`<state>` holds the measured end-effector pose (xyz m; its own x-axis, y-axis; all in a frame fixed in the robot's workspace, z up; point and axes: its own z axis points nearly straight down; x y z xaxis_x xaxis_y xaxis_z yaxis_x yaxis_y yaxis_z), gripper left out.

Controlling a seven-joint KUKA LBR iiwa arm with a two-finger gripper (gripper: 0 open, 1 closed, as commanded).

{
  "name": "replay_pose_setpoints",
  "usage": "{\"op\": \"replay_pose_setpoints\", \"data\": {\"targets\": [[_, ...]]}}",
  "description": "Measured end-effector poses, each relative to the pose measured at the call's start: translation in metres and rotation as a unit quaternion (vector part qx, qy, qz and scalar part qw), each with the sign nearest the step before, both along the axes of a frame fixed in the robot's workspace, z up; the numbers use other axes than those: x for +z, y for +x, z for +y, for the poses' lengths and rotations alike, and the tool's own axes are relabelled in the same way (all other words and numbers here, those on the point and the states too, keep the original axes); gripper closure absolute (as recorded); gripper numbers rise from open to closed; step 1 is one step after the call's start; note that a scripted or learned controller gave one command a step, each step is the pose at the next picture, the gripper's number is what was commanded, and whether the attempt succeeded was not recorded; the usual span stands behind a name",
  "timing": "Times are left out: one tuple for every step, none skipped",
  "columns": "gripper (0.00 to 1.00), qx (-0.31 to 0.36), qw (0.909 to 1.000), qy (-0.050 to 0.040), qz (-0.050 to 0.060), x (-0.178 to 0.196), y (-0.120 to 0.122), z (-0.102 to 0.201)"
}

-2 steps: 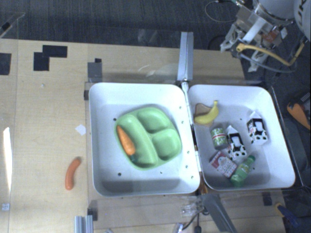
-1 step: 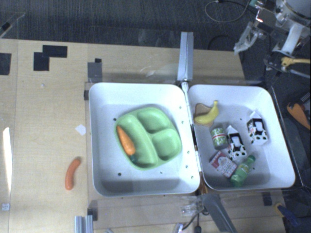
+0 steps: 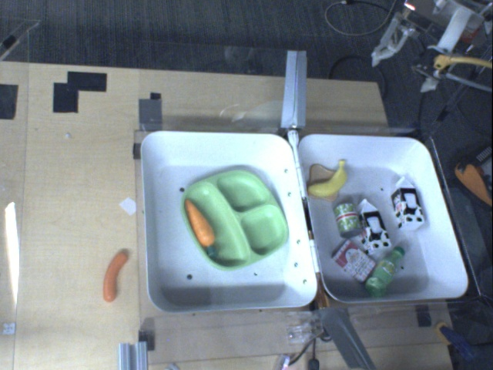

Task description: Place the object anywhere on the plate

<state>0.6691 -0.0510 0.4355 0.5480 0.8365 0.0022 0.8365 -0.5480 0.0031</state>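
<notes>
The orange toy carrot [image 3: 199, 223] is already lying on the green divided plastic plate [image 3: 245, 220], so only withdrawal is being called for; the gripper's [image 3: 389, 43] state cannot be told.

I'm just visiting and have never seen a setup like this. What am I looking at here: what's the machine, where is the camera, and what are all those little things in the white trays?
One camera looks down at a slant on a wooden bench bearing two shallow white bins. The machine at the top right is a robot arm's gripper, raised well away from the bins; nothing shows between its fingers.

The left bin holds a green divided plate with a toy carrot lying in one of its sections. The right bin holds toy groceries: a banana, a small can, two cow-patterned cartons, a red packet and a green bottle. A sausage lies loose on the bench.
</notes>
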Motion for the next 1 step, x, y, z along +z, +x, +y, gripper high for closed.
{"op": "replay_pose_setpoints", "data": {"targets": [[0.0, -0.043, 0.9991, 0.0003, 0.0, 0.0002, 0.0, 0.0075]]}}
